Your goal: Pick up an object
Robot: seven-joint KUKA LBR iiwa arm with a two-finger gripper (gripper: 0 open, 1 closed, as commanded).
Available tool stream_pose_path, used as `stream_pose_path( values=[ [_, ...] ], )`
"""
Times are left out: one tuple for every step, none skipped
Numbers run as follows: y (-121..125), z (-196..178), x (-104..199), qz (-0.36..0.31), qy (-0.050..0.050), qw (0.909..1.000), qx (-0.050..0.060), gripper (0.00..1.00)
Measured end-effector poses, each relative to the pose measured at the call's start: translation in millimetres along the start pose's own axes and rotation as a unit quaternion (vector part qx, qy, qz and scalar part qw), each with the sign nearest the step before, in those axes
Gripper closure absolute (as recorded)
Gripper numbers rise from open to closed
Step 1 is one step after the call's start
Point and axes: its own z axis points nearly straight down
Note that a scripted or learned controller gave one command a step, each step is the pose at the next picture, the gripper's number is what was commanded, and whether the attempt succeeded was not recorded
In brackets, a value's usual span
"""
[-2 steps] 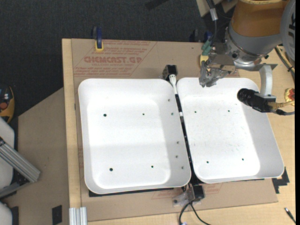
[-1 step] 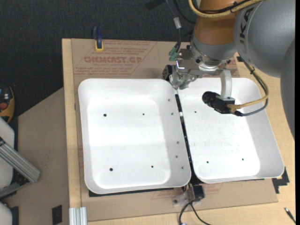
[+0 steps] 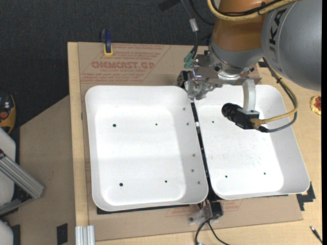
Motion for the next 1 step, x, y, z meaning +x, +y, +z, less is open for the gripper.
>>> stream_pose_path(
  values=[
    [-21.0,-3.4,-3.4,0.002,0.0,1.0,0.001,1.0]
  ],
)
